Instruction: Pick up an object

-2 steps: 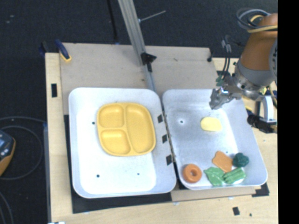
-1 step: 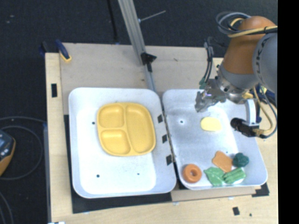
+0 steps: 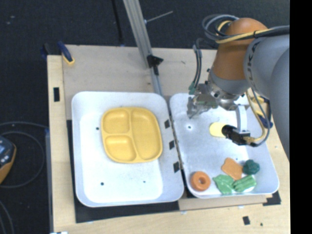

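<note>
**Gripper over the upper left corner of the right bin, yellow piece nearest**

The task names no special object, so I take the nearest one. It is a small pale yellow piece [image 3: 216,129] lying on the floor of the right bin [image 3: 195,147], in the upper middle part of it. I see only a part of the piece. It looks a little longer from left to right in the frame than from top to bottom, but I am not sure of this.

The gripper [image 3: 194,110] hangs above the upper left corner of the same bin, near the wall between the two bins. From it the yellow piece lies to the lower right in the frame, near but apart. I cannot tell whether the gripper is released or clenched, and I see nothing held in it.

The other objects are grouped in the lower right corner of this bin, well apart from the gripper: an orange ring [image 3: 200,180], an orange slice [image 3: 232,168], some light green pieces [image 3: 235,184] and a dark green piece [image 3: 251,167]. They lie close together, so I judge them harder to take one at a time.

The left bin [image 3: 87,179] bears a yellow divided tray [image 3: 131,134] near its middle.

I judge the pick is not yet done; the coming move should go to the lower right and then down
</note>
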Robot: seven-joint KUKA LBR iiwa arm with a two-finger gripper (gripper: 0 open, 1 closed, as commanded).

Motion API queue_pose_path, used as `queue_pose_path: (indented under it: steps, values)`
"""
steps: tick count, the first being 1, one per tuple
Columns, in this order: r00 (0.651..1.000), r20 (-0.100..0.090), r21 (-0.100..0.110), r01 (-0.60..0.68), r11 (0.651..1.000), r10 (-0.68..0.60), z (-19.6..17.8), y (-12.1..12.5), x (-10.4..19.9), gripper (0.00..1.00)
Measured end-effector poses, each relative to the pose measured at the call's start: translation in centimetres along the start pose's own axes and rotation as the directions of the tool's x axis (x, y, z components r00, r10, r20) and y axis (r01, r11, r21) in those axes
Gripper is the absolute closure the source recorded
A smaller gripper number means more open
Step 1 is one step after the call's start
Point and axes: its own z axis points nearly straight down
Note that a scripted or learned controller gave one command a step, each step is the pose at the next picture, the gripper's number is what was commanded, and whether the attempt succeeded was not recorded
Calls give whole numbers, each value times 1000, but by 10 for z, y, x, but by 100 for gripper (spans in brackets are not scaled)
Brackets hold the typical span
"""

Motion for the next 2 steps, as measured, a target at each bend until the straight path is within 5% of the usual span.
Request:
queue_pose_path:
  steps: [2]
  values:
    - [1000,0,0,1,1000,-1,0,-3,111,100]
